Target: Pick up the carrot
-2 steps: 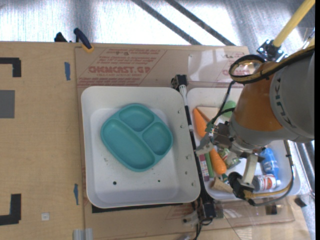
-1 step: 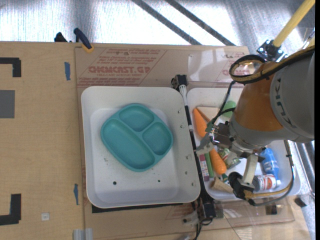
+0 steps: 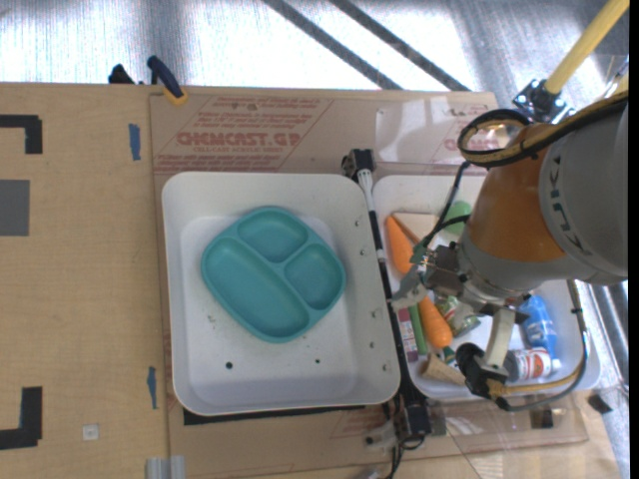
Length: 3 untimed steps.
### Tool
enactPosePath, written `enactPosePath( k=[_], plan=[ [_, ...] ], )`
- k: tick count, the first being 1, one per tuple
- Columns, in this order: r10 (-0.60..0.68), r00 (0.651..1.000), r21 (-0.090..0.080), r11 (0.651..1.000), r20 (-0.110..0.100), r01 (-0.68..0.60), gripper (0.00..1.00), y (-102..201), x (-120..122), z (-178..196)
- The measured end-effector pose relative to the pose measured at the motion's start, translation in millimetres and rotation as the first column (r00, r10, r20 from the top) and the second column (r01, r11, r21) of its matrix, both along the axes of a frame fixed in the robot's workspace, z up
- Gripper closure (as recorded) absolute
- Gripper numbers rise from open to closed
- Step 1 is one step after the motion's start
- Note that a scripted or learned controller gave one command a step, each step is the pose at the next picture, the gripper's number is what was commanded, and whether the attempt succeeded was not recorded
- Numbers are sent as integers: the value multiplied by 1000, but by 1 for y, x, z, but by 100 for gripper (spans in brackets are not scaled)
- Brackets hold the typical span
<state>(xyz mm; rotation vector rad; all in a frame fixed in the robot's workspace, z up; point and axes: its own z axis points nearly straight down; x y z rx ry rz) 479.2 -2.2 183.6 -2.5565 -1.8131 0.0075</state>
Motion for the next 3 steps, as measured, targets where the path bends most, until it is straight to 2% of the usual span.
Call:
enactPosePath(
  k=[1, 2, 3],
  plan=[
    [0, 1000, 0, 1000, 0, 0, 0, 0, 0, 0],
    [-212, 977, -6, 977, 5, 212, 0, -60, 0, 0],
    [-115, 993, -1, 993, 2, 115, 0, -15, 0, 0]
  ],
)
